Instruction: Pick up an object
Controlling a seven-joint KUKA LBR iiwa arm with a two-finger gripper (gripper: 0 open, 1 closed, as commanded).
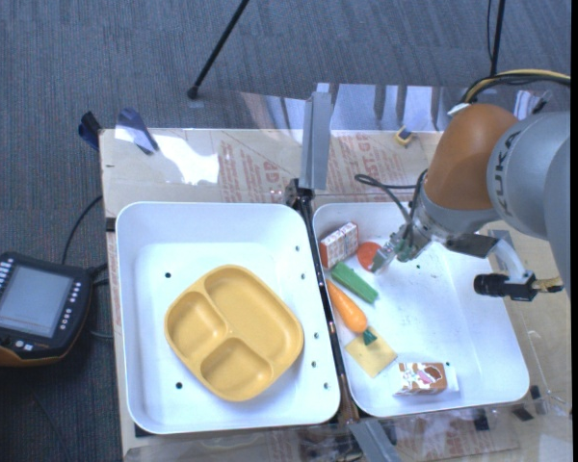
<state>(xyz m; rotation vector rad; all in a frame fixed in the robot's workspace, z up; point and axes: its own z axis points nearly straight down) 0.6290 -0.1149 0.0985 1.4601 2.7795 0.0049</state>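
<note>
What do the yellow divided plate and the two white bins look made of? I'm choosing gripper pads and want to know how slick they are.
The yellow divided plate looks like moulded plastic, matte to satin: uniform colour, soft rounded compartment edges, only faint sheen. The left bin and right bin seem smooth white plastic with rounded rims, though coated metal can't be ruled out.
</note>
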